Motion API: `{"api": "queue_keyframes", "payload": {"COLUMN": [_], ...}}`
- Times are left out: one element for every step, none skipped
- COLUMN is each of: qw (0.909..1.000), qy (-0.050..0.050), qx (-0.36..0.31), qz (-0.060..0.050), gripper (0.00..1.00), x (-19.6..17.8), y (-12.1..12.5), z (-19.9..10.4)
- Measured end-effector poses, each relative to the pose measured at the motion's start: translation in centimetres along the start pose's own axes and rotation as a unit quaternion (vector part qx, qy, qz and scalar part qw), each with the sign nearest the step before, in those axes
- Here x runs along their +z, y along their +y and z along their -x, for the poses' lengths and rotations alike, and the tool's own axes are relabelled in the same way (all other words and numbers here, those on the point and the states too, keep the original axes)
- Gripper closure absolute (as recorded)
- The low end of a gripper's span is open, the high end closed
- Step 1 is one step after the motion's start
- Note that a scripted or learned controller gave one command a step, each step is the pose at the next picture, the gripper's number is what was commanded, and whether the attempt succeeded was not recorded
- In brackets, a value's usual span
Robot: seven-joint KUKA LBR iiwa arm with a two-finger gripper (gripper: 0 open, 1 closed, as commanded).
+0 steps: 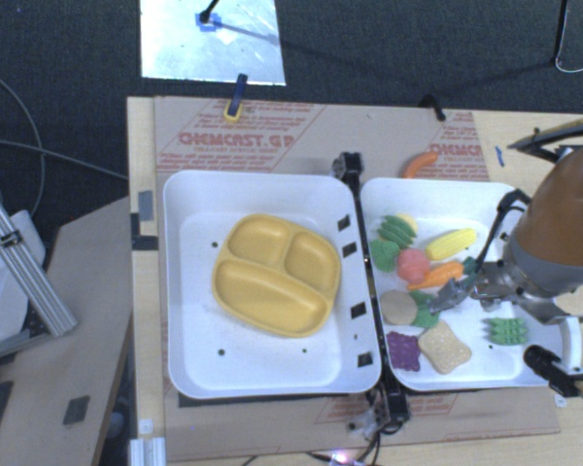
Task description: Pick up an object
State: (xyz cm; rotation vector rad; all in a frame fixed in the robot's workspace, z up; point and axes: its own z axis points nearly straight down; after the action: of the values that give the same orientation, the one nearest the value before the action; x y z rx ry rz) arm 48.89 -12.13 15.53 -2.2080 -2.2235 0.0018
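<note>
Reaching in from the right, the arm point(564, 231) covers part of the right bin point(510, 377), its gripper point(449, 294) low over toy food: orange carrot point(435, 275), red piece point(413, 263), bread slice point(444, 348). Whether anything sits between the fingers, or their spread, I cannot tell

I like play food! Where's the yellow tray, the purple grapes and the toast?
Yellow divided plastic tray point(275, 275), camera view, centre ridge.
Purple toy grape bunch point(403, 350), camera view, middle.
Tan toy toast slice point(444, 348), camera view, top face.
</note>
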Motion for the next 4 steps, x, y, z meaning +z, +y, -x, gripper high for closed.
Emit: {"api": "queue_keyframes", "payload": {"qw": [1.0,1.0,1.0,1.0], "qy": [-0.002,-0.002,-0.002,-0.001], "qx": [-0.001,0.002,0.002,0.0], "qz": [0.005,0.005,0.005,0.005], "gripper": [0.0,1.0,0.0,0.0], "x": [6.6,5.3,5.3,-3.3], "y": [5.9,5.7,5.7,-0.2], "z": [-3.7,-3.4,-3.4,-8.2]}}
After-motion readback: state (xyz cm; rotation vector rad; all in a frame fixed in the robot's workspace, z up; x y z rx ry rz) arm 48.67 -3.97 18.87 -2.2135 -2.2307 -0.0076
